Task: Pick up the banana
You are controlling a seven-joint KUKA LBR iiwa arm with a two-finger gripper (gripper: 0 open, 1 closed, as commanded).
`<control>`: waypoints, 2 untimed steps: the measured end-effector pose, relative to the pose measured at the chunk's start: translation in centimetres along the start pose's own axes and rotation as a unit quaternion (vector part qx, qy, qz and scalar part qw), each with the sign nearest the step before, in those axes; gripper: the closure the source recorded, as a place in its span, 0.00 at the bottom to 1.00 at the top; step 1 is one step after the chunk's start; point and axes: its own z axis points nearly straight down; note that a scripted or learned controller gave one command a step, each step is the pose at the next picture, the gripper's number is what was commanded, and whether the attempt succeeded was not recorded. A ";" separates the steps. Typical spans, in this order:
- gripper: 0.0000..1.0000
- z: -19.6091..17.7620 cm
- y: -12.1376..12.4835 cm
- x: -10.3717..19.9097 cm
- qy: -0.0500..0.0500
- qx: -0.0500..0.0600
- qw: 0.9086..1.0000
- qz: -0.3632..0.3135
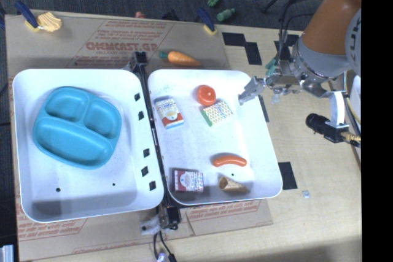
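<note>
White plastic is the material of the two shallow bins seen side by side on the table, over a sheet of brown printed cardboard (123, 40). The left white bin (24, 193) is occupied by a light blue moulded tray with three compartments (77, 126).

In the right white bin (270, 175) six small items are scattered:
- A small white box with a red label (169, 112) is placed at the upper left, near the dividing rim.
- A round red tomato-like toy (206, 94) lies just above a chequered yellow-green packet (218, 112).
- An orange-red sausage-shaped toy (229, 161) is seen lower down.
- A dark red box (187, 181) and a tan wedge-shaped piece (232, 184) are set along the lower rim.

An orange toy carrot (181, 58) lies on the cardboard just above the right bin.

The banana cannot be identified with certainty. The nearest match is a pale yellow lumpy object (50, 23) at the upper left of the frame, on the cardboard's corner, outside both bins and touching a blue clamp (26, 13).

The grey arm with its orange band (328, 15) is seen at the upper right. Its end effector (250, 91) is poised at the upper right rim of the right bin, well apart from the yellow object. How far it is open cannot be told, and nothing is seen held in it.
</note>
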 end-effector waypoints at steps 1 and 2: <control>0.00 -4.9 -1.6 10.7 0.000 0.000 0.995 0.103; 0.00 3.7 -7.5 11.9 0.000 0.001 0.976 0.216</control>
